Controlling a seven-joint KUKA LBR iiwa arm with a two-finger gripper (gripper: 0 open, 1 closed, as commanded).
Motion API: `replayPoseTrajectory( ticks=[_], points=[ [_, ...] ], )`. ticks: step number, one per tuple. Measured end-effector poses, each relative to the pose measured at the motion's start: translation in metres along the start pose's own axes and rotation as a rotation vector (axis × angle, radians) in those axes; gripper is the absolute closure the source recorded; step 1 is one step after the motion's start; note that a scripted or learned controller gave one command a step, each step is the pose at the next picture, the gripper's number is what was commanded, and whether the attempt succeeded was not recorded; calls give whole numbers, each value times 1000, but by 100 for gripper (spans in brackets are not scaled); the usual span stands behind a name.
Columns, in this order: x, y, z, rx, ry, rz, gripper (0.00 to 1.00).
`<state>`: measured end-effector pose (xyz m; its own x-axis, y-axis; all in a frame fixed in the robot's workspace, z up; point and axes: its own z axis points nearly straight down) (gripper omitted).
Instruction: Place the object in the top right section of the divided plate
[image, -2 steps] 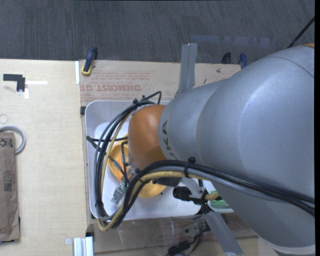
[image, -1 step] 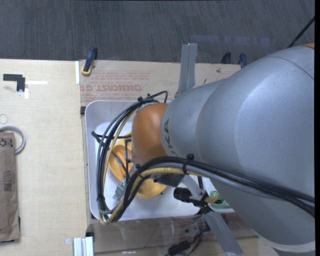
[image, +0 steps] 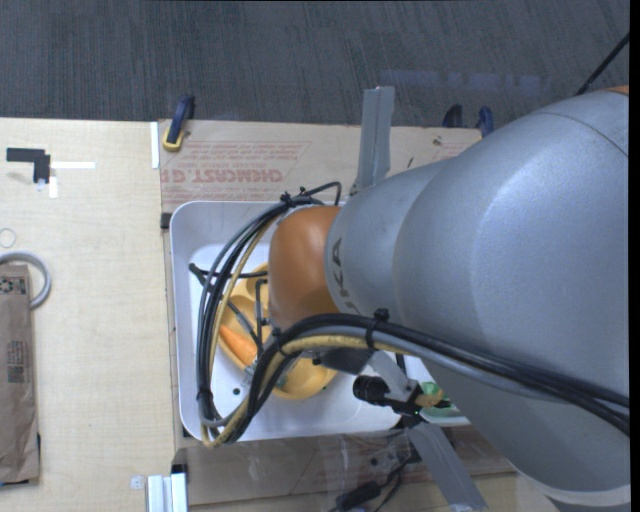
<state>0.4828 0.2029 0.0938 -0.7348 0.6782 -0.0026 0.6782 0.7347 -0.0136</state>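
A yellow divided plate (image: 303, 381) lies in the white bin (image: 184, 300), mostly covered by my arm and its black cables (image: 212, 330). An orange, carrot-like object (image: 236, 343) rests on the plate's left part. The wrist's orange band (image: 300, 265) hangs right over the plate. Below the band a dark shape, my gripper (image: 262, 303), reaches down just right of the orange object. The grey arm hides the plate's right side and most of the bin.
A small green and yellow thing (image: 431, 395) peeks out under the arm near the bin's front edge. Cardboard (image: 240, 165) lies behind the bin, with a blue-yellow clamp (image: 180, 122) and a metal post (image: 375, 135). A brown paper bag (image: 15, 370) sits far left.
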Motion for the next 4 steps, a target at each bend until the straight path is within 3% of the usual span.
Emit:
replayPoseTrajectory(
  ticks=[1, 2, 3, 4],
  points=[
    [11, 7, 3, -5, -5, -155, 100],
    [-7, 38, -83, -6, 2, -333, 100],
    [-12, 31, -2, 7, 1, -459, 100],
    [5, 8, 3, 0, -16, -611, 100]
  ],
)
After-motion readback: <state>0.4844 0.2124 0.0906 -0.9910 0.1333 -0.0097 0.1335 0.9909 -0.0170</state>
